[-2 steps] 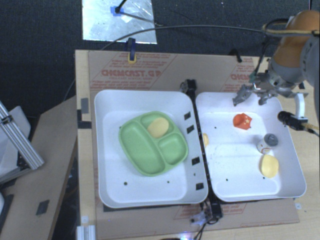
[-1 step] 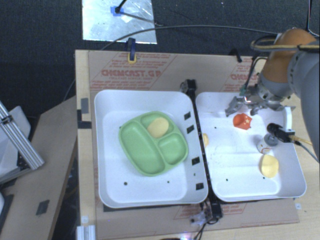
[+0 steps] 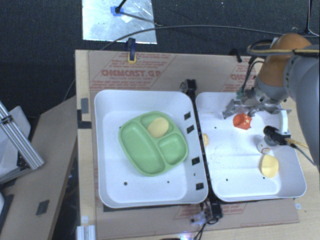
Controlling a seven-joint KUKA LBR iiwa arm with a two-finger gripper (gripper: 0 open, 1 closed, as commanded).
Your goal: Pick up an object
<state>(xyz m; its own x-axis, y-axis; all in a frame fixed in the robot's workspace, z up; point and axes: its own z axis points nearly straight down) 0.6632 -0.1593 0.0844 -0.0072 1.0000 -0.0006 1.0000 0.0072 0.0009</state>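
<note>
White right bin [image 3: 250, 184]: gripper [image 3: 242, 115] over red object [image 3: 242, 122] (jaw spread unclear).

Tray [image 3: 145, 154] in left bin [image 3: 112, 184] (lump [image 3: 158, 127] on it)

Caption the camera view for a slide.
Pincer over a small red object in the right white bin; green sectioned plate left.

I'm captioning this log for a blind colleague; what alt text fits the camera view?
A grey arm's gripper hovers over a red object in the right bin, with a yellow object nearer the camera. The left bin holds a green tray with a yellow object in one compartment.
</note>
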